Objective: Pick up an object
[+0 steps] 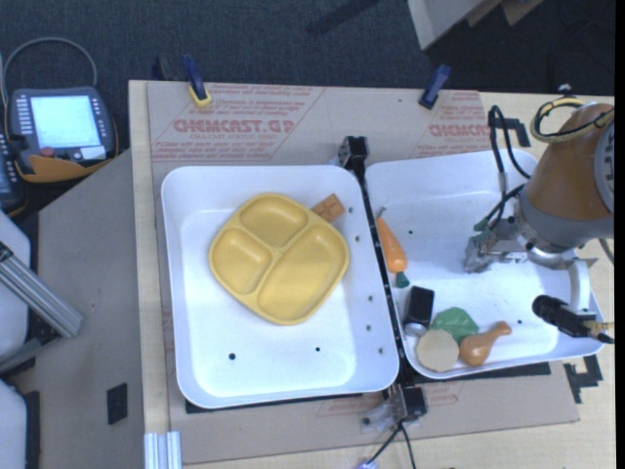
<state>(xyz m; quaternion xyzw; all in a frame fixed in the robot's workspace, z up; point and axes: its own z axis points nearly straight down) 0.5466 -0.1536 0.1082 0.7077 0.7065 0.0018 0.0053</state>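
The right bin point(439, 189) holds an orange carrot point(392, 247) along its left wall. Near its front edge lie a small black block point(420, 306), a green leafy piece point(455, 319), a round beige piece point(438, 351) and a brown drumstick point(484, 342). My gripper point(485, 251) hangs low over the bare middle of that bin, under the grey wrist and orange band point(571, 179). It is right of the carrot and above the food pile, apart from both. Nothing shows in its grasp.
A yellow divided plate point(280, 257) lies in the left bin point(195, 340), with a small brown block point(328, 207) at its far right rim. A black divider point(369, 233) runs between the bins. A teach pendant point(61, 130) sits off the bench at left.
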